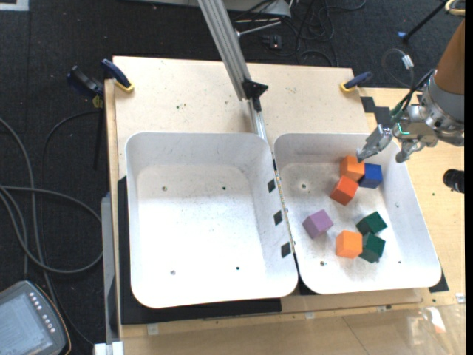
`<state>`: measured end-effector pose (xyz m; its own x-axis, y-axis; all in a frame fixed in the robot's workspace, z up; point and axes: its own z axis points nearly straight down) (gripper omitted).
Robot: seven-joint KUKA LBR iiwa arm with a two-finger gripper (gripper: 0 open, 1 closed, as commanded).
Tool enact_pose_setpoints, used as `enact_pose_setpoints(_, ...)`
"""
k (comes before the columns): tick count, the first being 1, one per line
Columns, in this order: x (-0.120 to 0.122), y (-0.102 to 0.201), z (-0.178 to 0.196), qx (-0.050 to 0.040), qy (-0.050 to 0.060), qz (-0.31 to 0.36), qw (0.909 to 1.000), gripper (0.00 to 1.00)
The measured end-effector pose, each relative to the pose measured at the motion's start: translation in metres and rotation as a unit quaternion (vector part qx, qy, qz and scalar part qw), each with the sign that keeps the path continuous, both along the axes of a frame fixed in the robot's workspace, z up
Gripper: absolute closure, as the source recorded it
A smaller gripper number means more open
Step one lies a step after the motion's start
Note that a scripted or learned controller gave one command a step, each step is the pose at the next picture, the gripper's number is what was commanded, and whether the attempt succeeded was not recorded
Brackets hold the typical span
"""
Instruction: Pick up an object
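The bench (222,95) is a pale speckled board on a dark carpeted floor, with cables (37,198) looping off to the left and more tangled at the back. Blue-and-yellow clamps (114,76) grip its far corners, another at (355,81). A grey metal pole (225,35) slants down from the back and ends between the two bins. A tablet-like screen (26,320) sits at the near left corner.

The left bin (140,168) shows only bare white floor with a few dark specks. The right bin (414,250) holds all the blocks: an orange block (352,167) touching a blue block (372,174) near the far side, a red-orange block (344,190) just below them, a purple block (318,222) toward the middle, another orange one (349,244) near the front beside two dark green blocks (371,222) and (373,248). Black tape marks run down the seam between the bins.

The arm (451,72) comes in from the right, wrist tilted down over the far right of the right bin. The claw (386,145) hangs spread apart, fingers splayed, nothing between them; one fingertip (367,151) sits just above the far orange block, the other out past the blue block near the bin's rim.
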<state>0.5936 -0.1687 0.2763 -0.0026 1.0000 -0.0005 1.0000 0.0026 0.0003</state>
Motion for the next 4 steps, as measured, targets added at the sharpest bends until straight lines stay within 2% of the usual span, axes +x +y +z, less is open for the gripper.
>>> enact_pose_setpoints(1,0.01,0.001,-0.052,0.0001,0.002,0.0,1.0,0.0)
enact_pose_setpoints(3,-0.005,-0.001,-0.175,0.001,0.004,-0.002,1.0,0.0)
enact_pose_setpoints(4,-0.002,-0.002,-0.161,-0.0003,-0.001,-0.002,1.0,1.0)
